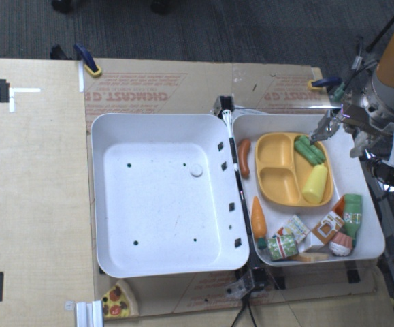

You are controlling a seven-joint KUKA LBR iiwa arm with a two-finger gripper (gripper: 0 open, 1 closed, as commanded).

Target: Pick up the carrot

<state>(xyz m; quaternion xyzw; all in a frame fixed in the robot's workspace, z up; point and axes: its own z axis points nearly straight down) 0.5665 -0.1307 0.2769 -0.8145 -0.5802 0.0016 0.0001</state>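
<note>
The carrot (258, 216) is orange and tapered. It lies lengthwise on the floor of the right bin (367, 182), close to the bin's left wall and just left of the yellow divided plate (278, 182). My gripper (324, 129) hangs over the far right corner of that plate, beside a green vegetable (309, 150). It is well away from the carrot, up and to the right of it. Nothing is seen held.
A red-brown sausage (243, 157) lies beyond the carrot along the same wall. A yellow piece (315, 184) rests on the plate. Small cartons (288, 240) and a green bottle (351, 216) crowd the bin's near side. The left bin (108, 182) holds a small white disc (196, 171).
</note>
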